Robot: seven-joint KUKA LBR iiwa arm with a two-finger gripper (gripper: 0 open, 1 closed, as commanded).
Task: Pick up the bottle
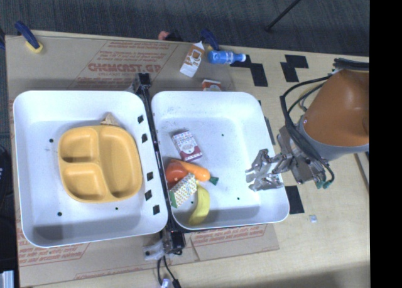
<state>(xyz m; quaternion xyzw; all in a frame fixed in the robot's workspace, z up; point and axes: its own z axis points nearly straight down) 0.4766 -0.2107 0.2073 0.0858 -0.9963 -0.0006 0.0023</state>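
Since the gripper (260,172) hangs wide open w/ nothing in it over the right bin (271,208), approx. far from the bottle (223,57) on the bench (326,243), swing over, centre, then close.

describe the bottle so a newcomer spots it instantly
Start at the right bin, then look beyond its far rim onto the bench. The bottle lies there on its side, outside both bins. It is the one blue thing there; the small cartons beside it are white and red.
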